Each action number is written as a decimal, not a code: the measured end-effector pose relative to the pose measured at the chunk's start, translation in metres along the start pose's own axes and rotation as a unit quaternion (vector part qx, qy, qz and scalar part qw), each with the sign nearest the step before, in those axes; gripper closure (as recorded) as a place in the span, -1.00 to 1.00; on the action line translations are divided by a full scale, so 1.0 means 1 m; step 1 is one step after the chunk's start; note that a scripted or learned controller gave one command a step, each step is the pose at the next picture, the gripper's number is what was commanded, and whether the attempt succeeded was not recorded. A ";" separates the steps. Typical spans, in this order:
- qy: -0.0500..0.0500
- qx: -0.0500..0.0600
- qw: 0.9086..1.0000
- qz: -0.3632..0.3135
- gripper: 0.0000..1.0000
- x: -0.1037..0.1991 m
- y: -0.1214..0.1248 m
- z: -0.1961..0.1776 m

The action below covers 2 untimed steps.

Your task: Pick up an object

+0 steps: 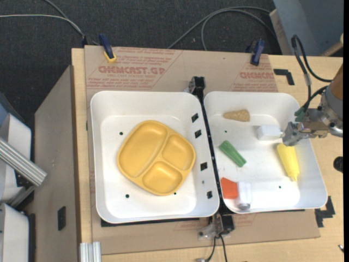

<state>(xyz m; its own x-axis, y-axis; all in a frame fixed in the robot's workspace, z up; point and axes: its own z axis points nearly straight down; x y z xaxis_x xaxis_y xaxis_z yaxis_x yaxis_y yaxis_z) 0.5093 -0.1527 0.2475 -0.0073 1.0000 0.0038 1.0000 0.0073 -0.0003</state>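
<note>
The right bin (305,201) holds a yellow corn-like toy (289,161), a green stick (232,153), a tan cone-shaped piece (236,115), a small white block (267,132) and an orange and white piece (235,192) at the front rim. My gripper (291,135) reaches in from the right and hangs just above the top end of the yellow toy, right of the white block. Nothing can be seen between its fingers.
The left bin (103,201) holds a yellow divided plate (156,157). A black divider (203,130) runs between the bins. Clamps (107,49) and cables lie at the back of the cardboard-covered bench.
</note>
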 end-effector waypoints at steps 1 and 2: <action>0.000 0.000 1.000 0.000 1.00 0.056 0.001 -0.007; 0.000 0.001 1.000 0.000 1.00 0.109 -0.005 -0.008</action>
<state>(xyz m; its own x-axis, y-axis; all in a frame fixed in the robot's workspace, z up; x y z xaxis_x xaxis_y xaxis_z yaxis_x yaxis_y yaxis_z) 0.5036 -0.0434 0.2554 -0.0072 1.0000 0.0039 1.0000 0.0072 -0.0023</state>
